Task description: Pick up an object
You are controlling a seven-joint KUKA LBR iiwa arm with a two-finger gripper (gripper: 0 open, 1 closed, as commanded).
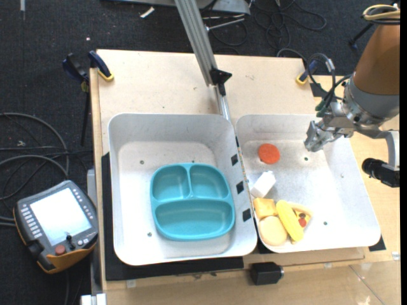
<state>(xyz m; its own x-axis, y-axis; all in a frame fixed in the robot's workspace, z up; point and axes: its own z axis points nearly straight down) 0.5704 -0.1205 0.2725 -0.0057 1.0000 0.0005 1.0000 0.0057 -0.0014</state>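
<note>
Orange ball [269, 153], white block [263, 183], banana [290, 220] lying in right bin [346, 189].

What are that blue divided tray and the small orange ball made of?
The blue tray looks like moulded plastic: even colour, rounded compartments, soft sheen. The orange ball seems matte, maybe rubber, foam or plastic; too small to tell which.

A robotics lab: teach pendant [56, 224] at eight o'clock, cables [280, 11] on dark carpet at twelve.
</note>
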